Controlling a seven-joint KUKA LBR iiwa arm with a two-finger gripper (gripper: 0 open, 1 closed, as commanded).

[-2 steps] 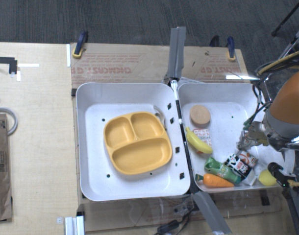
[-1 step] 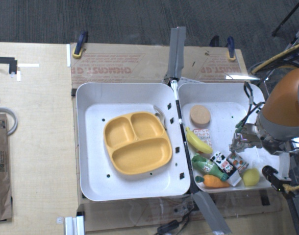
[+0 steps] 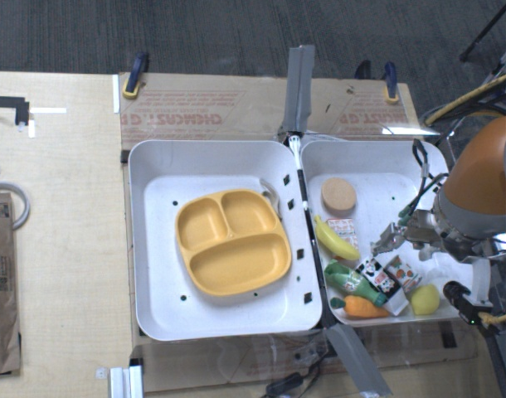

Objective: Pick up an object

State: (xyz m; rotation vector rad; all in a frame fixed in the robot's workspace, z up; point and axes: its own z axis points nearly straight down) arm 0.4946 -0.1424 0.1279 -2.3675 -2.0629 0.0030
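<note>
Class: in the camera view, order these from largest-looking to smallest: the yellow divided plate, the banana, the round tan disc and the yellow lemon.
1. Yellow divided plastic plate
2. Yellow banana
3. Round tan disc
4. Yellow lemon, close to the disc

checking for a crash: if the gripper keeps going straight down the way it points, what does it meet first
Probably the small black-and-white carton just below the gripper, or bare floor of the right bin beside it; depth is unclear from above.

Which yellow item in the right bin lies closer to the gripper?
The lemon, at the bin's near right corner by the gripper; the banana lies farther left.
</note>
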